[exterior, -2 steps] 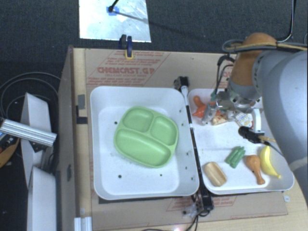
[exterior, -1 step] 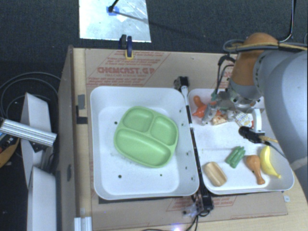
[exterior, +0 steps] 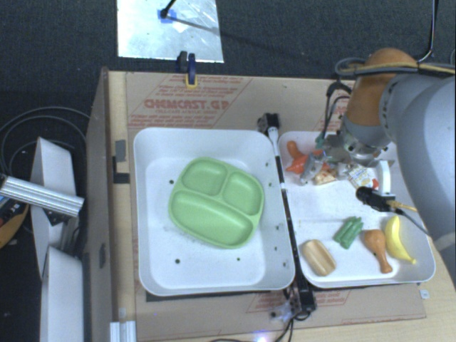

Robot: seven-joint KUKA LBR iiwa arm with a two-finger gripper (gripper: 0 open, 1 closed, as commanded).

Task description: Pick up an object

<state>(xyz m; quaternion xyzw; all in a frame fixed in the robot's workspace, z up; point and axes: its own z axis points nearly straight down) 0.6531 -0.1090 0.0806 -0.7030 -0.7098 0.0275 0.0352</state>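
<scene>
Near edge of right bin (exterior: pixel 420 269): bread roll (exterior: pixel 318 256), green block (exterior: pixel 348 231), drumstick (exterior: pixel 377 249), banana (exterior: pixel 398 239). Left bin (exterior: pixel 153 262): green divided plate (exterior: pixel 216 201). Far corner of right bin: gripper (exterior: pixel 320 168) lowered over small orange and red toys (exterior: pixel 303 161); grip state cannot be told.

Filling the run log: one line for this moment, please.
gripper: low in right bin, by pizza slice | grasp: cannot tell | left bin: green tray
</scene>
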